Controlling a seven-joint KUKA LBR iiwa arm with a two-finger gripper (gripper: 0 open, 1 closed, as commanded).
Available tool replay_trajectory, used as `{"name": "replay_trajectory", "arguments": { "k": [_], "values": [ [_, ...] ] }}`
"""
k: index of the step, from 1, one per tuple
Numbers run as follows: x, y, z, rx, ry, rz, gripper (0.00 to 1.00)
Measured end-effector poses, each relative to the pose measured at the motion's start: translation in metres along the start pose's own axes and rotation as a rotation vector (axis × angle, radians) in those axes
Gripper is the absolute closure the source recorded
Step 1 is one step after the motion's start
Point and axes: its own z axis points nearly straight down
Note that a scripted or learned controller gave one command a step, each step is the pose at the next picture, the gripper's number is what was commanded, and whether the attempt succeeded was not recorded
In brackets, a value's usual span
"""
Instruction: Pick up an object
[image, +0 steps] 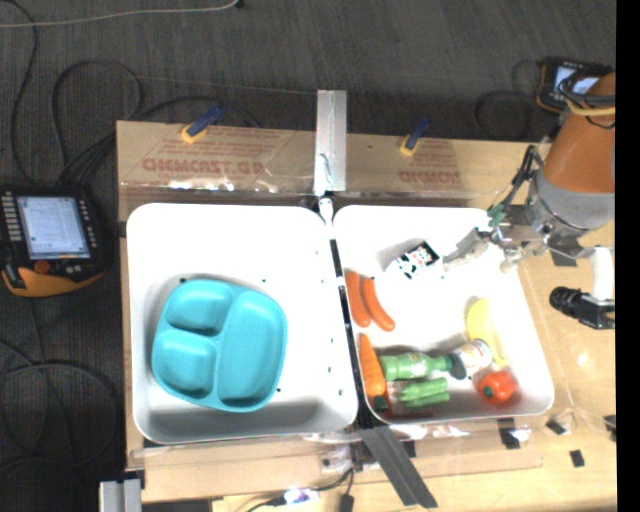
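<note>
Bins (240, 225) – glossy white plastic.

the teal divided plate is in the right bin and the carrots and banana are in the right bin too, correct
Not quite: the camera view shows the teal divided plate in the left bin, not the right. The carrots and banana are indeed in the right bin.

From my remote station I see the wooden bench (470, 170) — a pale board set on dark carpet (150, 40). Two shallow white bins rest directly on it, touching along their inner walls: the left bin (150, 235) and the right bin (535, 345). A clear plastic sheet (230, 165) lies along the bench's far edge, held by two blue-and-yellow clamps (200, 124) — one behind each bin.
</note>
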Motion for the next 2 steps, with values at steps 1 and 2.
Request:
{"name": "replay_trajectory", "arguments": {
  "k": [1, 2],
  "values": [
    [-0.0329, -0.0586, 0.123, -0.001, 0.004, 0.111, 0.0],
    [-0.0321, -0.0593, 0.1152, 0.002, 0.004, 0.11, 1.0]
  ]
}}
